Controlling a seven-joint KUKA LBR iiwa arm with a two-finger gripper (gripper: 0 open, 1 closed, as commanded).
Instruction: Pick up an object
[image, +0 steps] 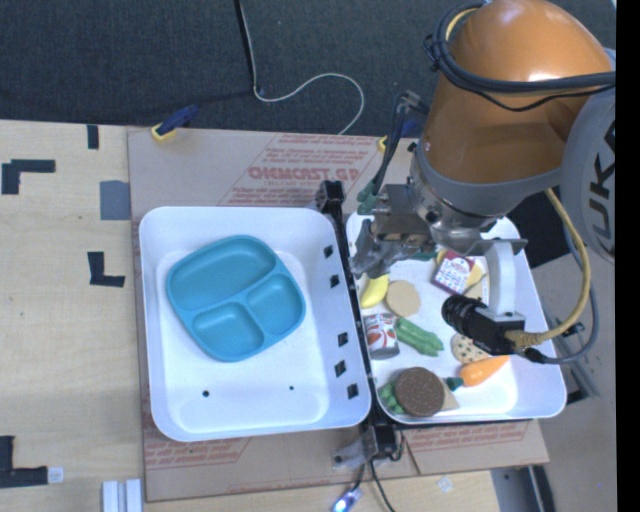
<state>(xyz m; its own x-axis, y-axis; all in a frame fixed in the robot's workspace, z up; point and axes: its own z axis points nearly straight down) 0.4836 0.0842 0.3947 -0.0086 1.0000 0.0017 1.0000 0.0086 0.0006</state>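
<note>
The right bin (535, 400) holds several toy foods: a yellow banana piece (374, 291), a tan round cracker (403, 298), a small can (381, 335), a green pea pod (419, 337), a brown cookie (418, 391), an orange carrot (485, 370) and a red-and-white packet (454, 271). My gripper (372, 250) hangs over the bin's upper left corner, just above the banana piece. The bulky orange wrist covers the top of the bin.
The left bin (180, 400) contains a blue divided plate (236, 296). A black divider with clips (343, 300) separates the bins. A black cylinder with cables (480, 322) hangs off the arm over the right bin. Cardboard lies under both bins.
</note>
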